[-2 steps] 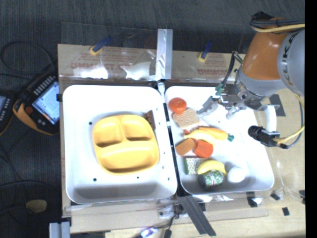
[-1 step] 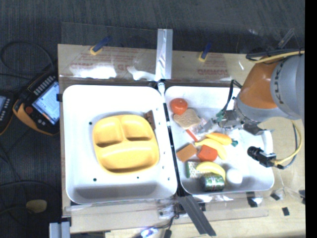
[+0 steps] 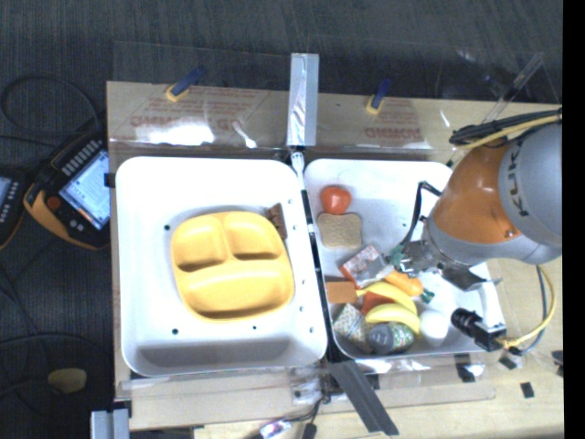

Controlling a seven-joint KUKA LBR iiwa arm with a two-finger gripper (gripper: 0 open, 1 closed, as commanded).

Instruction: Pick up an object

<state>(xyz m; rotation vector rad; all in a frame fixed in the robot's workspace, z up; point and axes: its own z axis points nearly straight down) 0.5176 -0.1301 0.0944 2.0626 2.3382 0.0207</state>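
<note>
A jumble of toy food is lying in the right bin, crowded toward its 6 o'clock end: a banana is resting on a dark, roundish item, with an orange piece just at the banana's 12 o'clock and a small white ball at its 3 o'clock. A crinkled red-and-silver packet is sitting at the pile's 11 o'clock, a tan slice of bread is lying beyond it, and a red tomato is sitting at the bread's 12 o'clock, apart from the heap. An orange block is lying against the bin's wall at the pile's 9 o'clock.

The gripper is hanging over the pile's 1 o'clock edge, near the orange piece; whether its fingers are spread or pressed together cannot be told, and nothing is visibly pinched between them. The grey arm, with its orange band, is reaching in from 3 o'clock.

In the left bin, a yellow divided tray is lying near the middle, a small brown item touching its 2 o'clock corner. Both bins are sitting on the bench, with a handheld control unit lying off its 9 o'clock side.
</note>
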